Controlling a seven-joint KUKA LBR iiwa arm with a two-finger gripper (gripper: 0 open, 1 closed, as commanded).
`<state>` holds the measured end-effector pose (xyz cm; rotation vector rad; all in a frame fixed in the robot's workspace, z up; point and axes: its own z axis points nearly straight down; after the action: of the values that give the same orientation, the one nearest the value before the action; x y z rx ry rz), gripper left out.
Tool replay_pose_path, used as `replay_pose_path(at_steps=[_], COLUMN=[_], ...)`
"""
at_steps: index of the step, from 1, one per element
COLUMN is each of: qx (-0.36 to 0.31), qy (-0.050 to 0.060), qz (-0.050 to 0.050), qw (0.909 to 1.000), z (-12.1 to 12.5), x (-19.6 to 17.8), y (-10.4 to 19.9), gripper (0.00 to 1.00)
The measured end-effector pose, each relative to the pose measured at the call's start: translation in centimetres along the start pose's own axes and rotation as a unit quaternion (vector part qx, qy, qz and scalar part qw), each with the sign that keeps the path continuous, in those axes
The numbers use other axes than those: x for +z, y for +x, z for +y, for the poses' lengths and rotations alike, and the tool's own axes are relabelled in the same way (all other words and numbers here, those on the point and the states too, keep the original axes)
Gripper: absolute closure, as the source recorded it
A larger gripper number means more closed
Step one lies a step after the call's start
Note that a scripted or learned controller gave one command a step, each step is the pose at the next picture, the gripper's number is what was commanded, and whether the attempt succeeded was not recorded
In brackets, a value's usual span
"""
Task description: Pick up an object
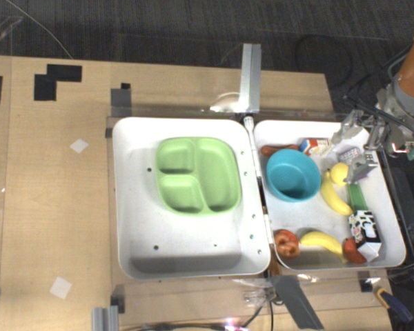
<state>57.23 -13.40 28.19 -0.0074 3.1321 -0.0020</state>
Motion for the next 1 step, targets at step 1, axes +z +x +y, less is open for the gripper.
replay_pose_path(at_steps=[1], qx=[0.03], qy=[-0.001], qz=[0.005], qw=[0.9995], z=[-4.29], x=[17.8], y=[-1.89], gripper=[0.0])
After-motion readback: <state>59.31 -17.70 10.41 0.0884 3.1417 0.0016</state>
